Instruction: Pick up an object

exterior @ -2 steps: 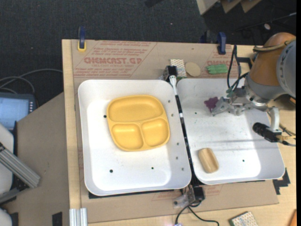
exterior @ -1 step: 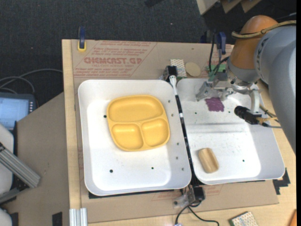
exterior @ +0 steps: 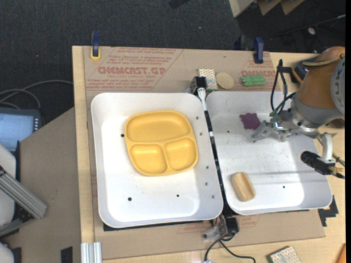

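In the right bin [exterior: 307, 199], a small purple object [exterior: 250, 120] lies toward the back. A tan bread-shaped piece [exterior: 242, 186] rests near the front left of that bin. My gripper [exterior: 271, 134] hangs low over the right bin, just right of the purple object and apart from it. Its fingers are spread, with nothing between them. The grey arm with its orange band [exterior: 321, 86] comes in from the right.
The left bin [exterior: 109, 163] holds a yellow divided plate [exterior: 161, 142]. Behind the bins, a tan disc [exterior: 224, 80] and a green object [exterior: 253, 81] sit on the bench board. Blue clamps [exterior: 96, 51] [exterior: 258, 50] stand at the far edge. A black attachment [exterior: 315, 161] juts from the arm over the right bin.
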### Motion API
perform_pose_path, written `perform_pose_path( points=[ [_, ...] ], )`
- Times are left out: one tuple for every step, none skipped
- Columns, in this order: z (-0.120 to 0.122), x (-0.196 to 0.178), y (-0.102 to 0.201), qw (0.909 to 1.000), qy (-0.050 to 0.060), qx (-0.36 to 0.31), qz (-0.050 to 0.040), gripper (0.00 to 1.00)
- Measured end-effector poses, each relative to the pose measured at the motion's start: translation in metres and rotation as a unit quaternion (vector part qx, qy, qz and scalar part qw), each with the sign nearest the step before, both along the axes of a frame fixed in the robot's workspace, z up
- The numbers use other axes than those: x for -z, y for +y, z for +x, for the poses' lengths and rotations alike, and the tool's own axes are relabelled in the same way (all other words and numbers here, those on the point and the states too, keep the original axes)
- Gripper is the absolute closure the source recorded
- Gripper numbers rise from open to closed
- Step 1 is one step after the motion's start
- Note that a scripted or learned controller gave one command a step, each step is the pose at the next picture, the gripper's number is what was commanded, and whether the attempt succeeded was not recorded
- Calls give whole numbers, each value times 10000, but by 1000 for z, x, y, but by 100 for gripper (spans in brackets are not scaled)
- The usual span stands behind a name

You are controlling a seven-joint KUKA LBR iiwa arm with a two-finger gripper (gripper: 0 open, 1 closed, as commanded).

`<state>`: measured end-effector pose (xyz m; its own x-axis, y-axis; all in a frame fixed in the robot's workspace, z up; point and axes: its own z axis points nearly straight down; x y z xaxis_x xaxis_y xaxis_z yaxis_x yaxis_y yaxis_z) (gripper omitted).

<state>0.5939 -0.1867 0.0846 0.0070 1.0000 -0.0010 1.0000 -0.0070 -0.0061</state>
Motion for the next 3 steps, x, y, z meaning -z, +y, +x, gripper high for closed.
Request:
perform_pose_path(
  points=[
    [54, -1, 55, 10000, -60, -65, 8, 0],
    [55, -17, 51, 9999, -108, -51, -13, 100],
    [3, -102, 32, 10000, -67, -22, -11, 100]
  ],
)
